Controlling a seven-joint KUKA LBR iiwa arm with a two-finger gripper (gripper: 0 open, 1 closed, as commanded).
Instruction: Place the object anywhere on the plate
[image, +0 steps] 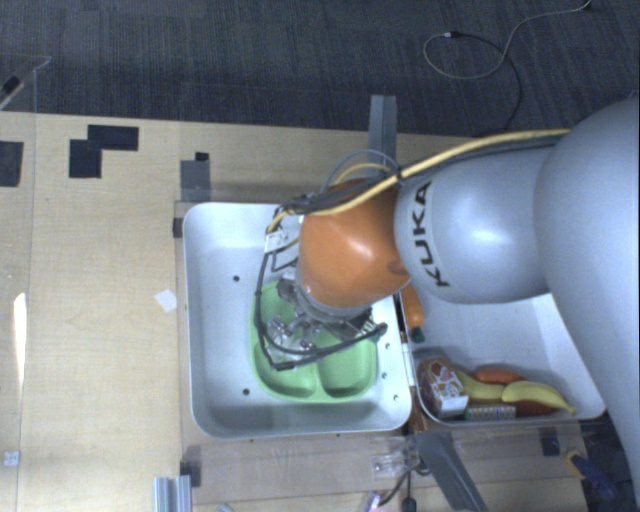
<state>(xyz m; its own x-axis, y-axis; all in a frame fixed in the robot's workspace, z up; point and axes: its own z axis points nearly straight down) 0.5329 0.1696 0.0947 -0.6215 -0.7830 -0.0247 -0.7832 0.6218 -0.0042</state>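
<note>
One legible marking is present: the brand name "KUKA" in dark capital letters on the grey casing of the arm (470, 235), just beside its orange band (345, 255). The letters run down the casing, turned sideways. No other text, number or sign is readable.

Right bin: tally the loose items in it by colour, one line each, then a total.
Counting what shows past the arm in the right bin:
Yellow: 1, a banana
Red-orange: 1, a long piece behind the banana
Brown and white: 1, a round packet
Orange: 1, a small piece at the bin's left wall
Total: 4
</note>
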